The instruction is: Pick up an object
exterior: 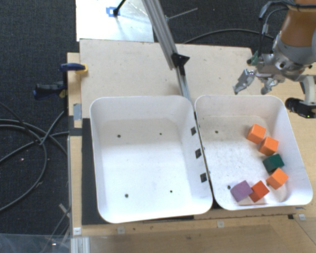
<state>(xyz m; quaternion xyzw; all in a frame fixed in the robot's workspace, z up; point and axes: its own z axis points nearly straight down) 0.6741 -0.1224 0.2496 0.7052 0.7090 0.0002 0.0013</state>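
You were at the approach step, nothing yet grasped. The right bin [292, 121] held the blocks along its near-right side, while the gripper [255, 83] hung above the bin's far rim, fingers spread wide and empty, well apart from them. Next, I judged, it needed to descend over one block, perhaps the orange cube [256, 133] nearest it.

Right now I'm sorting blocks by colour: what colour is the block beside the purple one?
Orange-red block, touching the purple block, camera view.
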